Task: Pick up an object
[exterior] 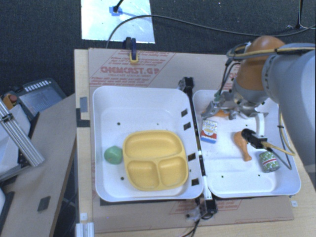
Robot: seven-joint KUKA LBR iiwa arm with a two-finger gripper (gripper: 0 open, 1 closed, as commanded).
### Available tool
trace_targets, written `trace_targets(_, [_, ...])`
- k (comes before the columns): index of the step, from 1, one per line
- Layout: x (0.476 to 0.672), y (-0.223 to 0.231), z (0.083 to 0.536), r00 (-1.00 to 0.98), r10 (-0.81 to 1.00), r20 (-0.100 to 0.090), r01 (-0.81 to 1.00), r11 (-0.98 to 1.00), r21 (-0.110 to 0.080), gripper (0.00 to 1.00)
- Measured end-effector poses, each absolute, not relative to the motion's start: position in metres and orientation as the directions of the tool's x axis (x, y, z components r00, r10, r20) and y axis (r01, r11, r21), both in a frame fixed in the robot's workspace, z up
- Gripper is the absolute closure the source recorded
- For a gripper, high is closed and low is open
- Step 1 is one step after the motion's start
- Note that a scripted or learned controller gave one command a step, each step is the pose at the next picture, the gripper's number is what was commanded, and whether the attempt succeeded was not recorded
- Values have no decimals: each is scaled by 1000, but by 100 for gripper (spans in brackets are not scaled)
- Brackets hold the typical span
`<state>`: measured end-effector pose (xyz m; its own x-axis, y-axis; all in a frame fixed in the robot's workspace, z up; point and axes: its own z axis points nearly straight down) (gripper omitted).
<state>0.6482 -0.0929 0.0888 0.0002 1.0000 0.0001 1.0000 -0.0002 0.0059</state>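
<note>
The robot arm's gripper [224,110] hangs low over the far end of the right bin [247,189]; from this slant, whether its jaws are parted or closed cannot be told, and nothing is seen held. A small carton [209,131] lies just below the jaws, a drumstick-shaped toy [242,144] and patterned can [269,161] farther off. The yellow divided tray [154,159] and green ball [113,155] sit well apart in the left bin [138,100], likely outside this attempt.
</note>
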Motion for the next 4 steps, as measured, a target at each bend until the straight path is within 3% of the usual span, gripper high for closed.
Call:
trace_targets(1, [651, -92, 103, -1, 1000, 1, 1000, 1, 14, 100])
trace_targets(2, [649, -100, 152, 0, 1000, -1, 1000, 0, 5, 100])
trace_targets(4, [641, -108, 248, 0, 1000, -2, 1000, 0, 7, 100])
